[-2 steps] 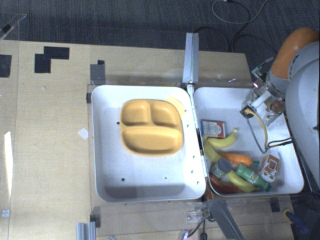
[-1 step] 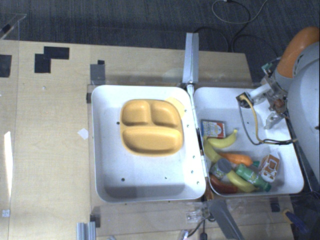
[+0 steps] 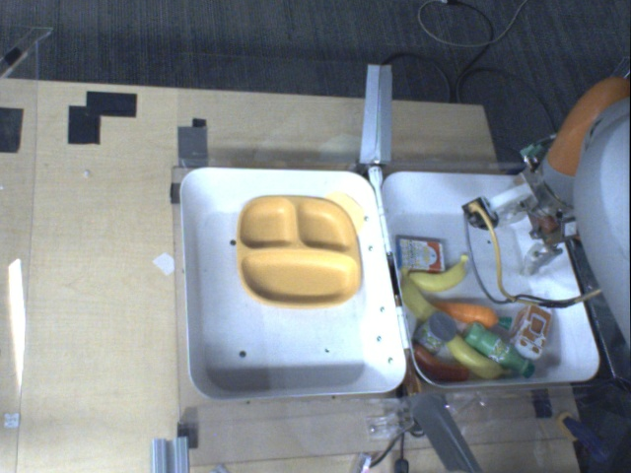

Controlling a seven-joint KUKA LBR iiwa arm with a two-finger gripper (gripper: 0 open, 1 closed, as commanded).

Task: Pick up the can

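Can [image 3: 490, 346], as far as the view lets me judge, is the green cylinder lying on its side in the pile at the near end of the right bin; its label is too small to read, so that identity is uncertain. The pale wooden bench [image 3: 99, 264] carries both bins, with black patches [image 3: 99, 113] stuck on its far left part. The left bin [image 3: 212, 294] holds a yellow compartment tray [image 3: 299, 249] lying flat, a little toward the far side. The right bin [image 3: 434, 200] sits just beside it, the two rims touching along a metal rail [image 3: 378, 106]. The grey arm [image 3: 603, 166] with its orange band comes in from the right over the right bin's far right corner. The gripper [image 3: 542, 244] hangs above bare bin floor at the right side, well apart from the green cylinder, with nothing seen in its grasp; whether it is open or closed cannot be told at this size. A yellow cable [image 3: 498, 264] loops down from the wrist area. In the pile, one banana [image 3: 442, 279] curves beside a small printed box [image 3: 419, 254], an orange carrot [image 3: 468, 313] lies just beyond the green cylinder, a second banana [image 3: 471, 356] touches the cylinder's near side, and a small patterned carton [image 3: 532, 331] lies to its right. A grey object [image 3: 441, 325] and a red one [image 3: 439, 368] sit at the pile's left edge.
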